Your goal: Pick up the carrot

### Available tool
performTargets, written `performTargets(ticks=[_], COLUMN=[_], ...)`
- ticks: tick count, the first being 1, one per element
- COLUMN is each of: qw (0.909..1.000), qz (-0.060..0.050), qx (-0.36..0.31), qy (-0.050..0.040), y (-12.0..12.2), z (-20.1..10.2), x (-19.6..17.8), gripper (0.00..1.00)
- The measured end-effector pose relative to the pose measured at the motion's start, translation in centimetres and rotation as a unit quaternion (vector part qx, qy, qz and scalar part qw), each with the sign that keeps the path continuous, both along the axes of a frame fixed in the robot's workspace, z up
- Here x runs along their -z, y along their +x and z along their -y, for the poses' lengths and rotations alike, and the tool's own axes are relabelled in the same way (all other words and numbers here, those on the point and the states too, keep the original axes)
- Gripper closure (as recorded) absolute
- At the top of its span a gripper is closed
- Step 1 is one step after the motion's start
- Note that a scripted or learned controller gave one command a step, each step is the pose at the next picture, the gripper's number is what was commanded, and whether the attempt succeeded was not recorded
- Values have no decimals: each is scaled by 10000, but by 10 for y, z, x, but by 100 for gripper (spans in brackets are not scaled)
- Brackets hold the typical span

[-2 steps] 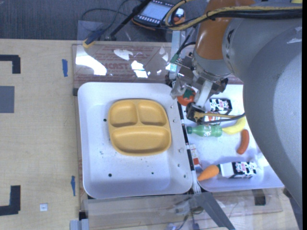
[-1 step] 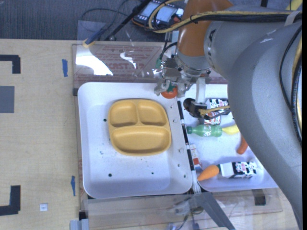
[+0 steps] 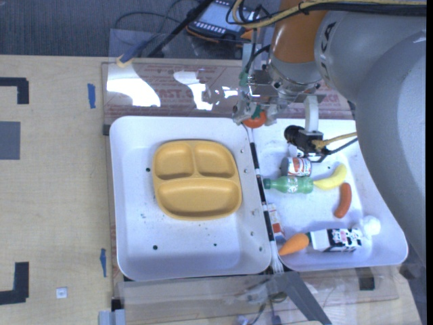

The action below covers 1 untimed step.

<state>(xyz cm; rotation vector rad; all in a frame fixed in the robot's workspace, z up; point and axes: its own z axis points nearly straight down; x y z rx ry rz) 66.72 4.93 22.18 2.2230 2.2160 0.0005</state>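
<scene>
The carrot [image 3: 293,244], short and orange, lies at the front of the right bin [image 3: 385,249], close to the divider and touching a black-and-white carton [image 3: 336,239]. My gripper [image 3: 254,116] hangs well away from it, over the back edge where the two bins meet. Its fingers are shut on a small red-orange thing with a green tip [image 3: 254,121].
The right bin also holds a green bottle [image 3: 289,185], a small red-and-white can [image 3: 296,166], a yellow banana [image 3: 331,177] and a red-orange sausage [image 3: 344,200]. A yellow divided plate [image 3: 196,179] lies in the left bin [image 3: 128,208]. The arm covers the bench's right side.
</scene>
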Motion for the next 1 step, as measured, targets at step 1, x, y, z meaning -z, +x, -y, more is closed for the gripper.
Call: performTargets(ticks=[1], qw=[9999], qz=[-40], qx=[98], qy=[5], y=[-1], z=[-59], x=[67], gripper=[100])
